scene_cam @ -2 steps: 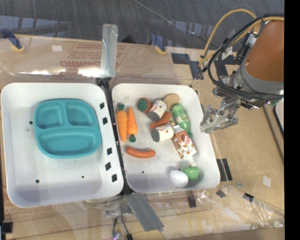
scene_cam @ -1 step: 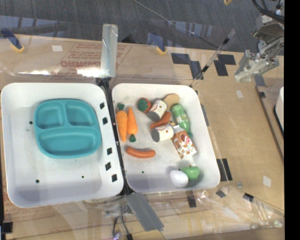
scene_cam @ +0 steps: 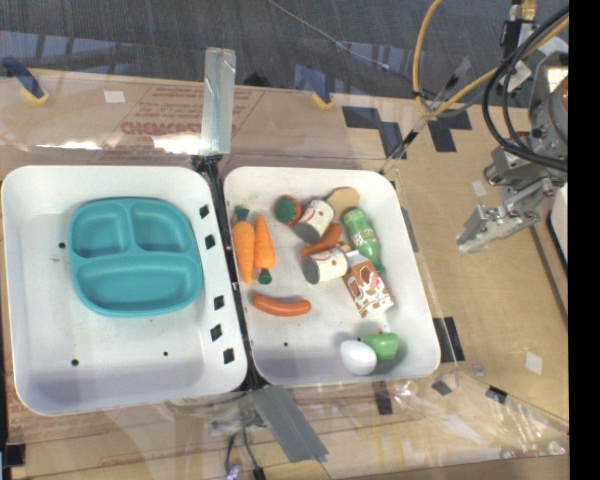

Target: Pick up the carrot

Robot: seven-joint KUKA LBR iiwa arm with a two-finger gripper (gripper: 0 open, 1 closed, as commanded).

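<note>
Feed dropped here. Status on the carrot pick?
Hand outside right bin, nothing held. Carrot at bin's left wall, untouched. Second carrot touching it.

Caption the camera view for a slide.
End effector hovers outside the right bin; carrot lies untouched by its left wall.

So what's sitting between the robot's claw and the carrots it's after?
In the camera view, between the gripper and the carrots lie bare bench, the right bin's rim, a green bottle and small cans.
</note>
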